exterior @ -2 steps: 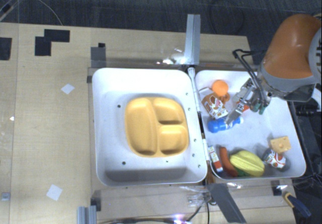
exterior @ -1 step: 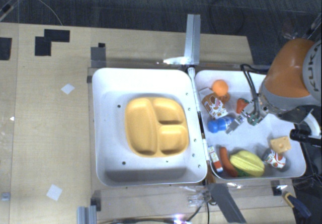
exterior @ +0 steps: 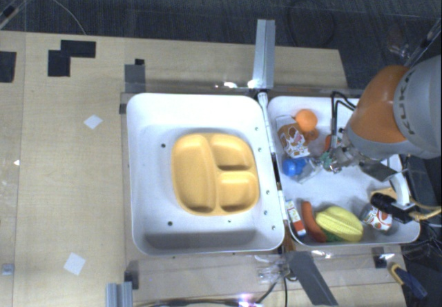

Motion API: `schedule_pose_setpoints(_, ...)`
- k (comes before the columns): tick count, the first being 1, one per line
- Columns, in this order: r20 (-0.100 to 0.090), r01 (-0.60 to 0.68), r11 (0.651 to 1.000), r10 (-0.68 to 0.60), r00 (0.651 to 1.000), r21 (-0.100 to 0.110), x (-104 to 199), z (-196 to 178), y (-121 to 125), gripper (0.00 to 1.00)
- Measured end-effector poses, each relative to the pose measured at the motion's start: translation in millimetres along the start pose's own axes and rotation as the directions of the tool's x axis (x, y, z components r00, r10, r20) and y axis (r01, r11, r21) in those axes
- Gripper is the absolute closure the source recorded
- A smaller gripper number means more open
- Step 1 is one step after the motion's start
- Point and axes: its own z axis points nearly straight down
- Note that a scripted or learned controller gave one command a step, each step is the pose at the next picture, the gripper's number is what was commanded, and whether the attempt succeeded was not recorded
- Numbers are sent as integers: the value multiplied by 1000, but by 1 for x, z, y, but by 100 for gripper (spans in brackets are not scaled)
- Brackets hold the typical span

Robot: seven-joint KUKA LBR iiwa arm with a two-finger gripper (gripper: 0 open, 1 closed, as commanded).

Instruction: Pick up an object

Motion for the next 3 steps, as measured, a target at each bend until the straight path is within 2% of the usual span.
schedule_pose_setpoints(1,12,5,1000,-5,1000,-8,-4,-13,2,100)
schedule_pose_setpoints(2,1,189,982,-189,982,3,-58,-48,-21,100)
schedule_pose_setpoints(3,-1,191,982,-191,982,3,-56,-47,-20,0)
